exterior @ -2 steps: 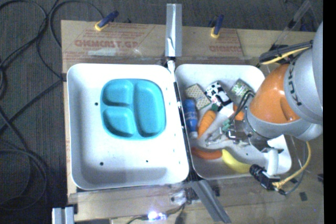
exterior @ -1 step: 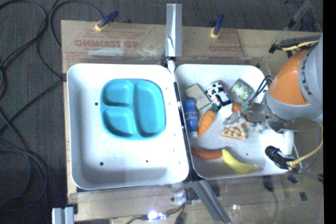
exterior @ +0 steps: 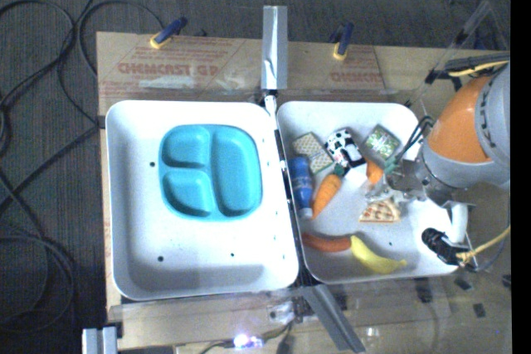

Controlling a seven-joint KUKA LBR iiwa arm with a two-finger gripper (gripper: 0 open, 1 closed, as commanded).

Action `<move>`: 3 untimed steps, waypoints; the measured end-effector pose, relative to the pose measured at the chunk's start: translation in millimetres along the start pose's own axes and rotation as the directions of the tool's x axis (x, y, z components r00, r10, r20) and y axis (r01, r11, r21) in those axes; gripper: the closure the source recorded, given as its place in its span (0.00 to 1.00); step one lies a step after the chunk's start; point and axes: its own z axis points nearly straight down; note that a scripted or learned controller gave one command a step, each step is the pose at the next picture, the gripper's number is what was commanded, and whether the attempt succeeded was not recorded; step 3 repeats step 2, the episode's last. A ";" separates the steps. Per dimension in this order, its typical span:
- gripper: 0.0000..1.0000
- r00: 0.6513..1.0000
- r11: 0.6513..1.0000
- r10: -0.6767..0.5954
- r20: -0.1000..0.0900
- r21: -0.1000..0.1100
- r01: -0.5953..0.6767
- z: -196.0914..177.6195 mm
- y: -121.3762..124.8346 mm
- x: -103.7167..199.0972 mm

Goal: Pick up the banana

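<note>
Nearest the lens, the grey arm's two-finger gripper (exterior: pixel 404 176), whose jaw state cannot be told, is poised above the right white bin (exterior: pixel 398 109), so a descent toward the curved yellow banana (exterior: pixel 375 256) beside the bin's near wall is judged next.

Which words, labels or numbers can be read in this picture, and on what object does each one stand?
"CHEMCAST GP", faint red print on the brown board behind the bins; it repeats at the right, too blurred to read.
Packets in the right bin: print too small to read.
</note>
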 end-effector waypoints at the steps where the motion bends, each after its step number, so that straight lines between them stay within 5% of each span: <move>1: 1.00 0.962 0.961 -0.275 -0.005 0.012 0.275 -15.0 -14.6 -7.9; 2: 0.00 0.962 0.961 -0.275 -0.005 0.012 0.275 -15.0 -14.6 -7.8; 3: 0.00 0.962 0.961 -0.275 -0.005 0.012 0.275 -15.0 -14.6 -7.8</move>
